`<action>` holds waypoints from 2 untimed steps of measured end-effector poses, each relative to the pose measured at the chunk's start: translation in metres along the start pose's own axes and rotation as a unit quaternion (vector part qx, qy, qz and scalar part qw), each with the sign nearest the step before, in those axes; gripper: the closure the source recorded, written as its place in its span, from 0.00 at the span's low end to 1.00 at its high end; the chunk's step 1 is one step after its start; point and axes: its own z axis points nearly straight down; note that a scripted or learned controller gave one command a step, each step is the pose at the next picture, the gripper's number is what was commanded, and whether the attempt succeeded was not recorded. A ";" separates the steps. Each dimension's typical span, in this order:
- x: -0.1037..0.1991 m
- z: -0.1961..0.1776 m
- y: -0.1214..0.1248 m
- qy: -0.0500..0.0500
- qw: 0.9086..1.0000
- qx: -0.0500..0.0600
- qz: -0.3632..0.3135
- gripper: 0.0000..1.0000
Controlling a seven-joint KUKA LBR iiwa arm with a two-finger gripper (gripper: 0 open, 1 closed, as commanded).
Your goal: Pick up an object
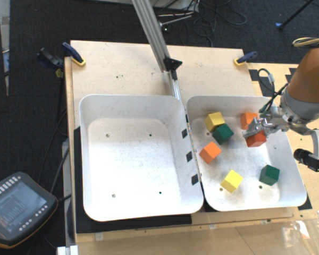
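Observation:
The right bin (287, 195) holds several small cubes. My gripper (255, 128) hangs over the bin's upper right part, directly above a red-orange cube (257, 139) that pokes out just below it. An orange cube (248, 119) lies close behind the gripper. To its left a yellow cube (215, 120) touches a green cube (223, 134), and another orange cube (210, 152) lies below them. A second yellow cube (232, 180) and a second green cube (269, 174) rest nearer the front.
The left bin (95, 110) sits beside the right one, and their rims meet in the middle. A slanted metal pole (151, 25) rises from the bench behind the bins. Clamps (74, 54) grip the board's far corners. A teach pendant (16, 209) lies at the lower left.

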 end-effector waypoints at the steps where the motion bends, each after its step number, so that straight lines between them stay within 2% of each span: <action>1: -0.003 -0.044 -0.003 0.000 1.000 0.001 0.000 1.00; 2: -0.003 -0.097 -0.001 0.000 1.000 0.000 0.000 1.00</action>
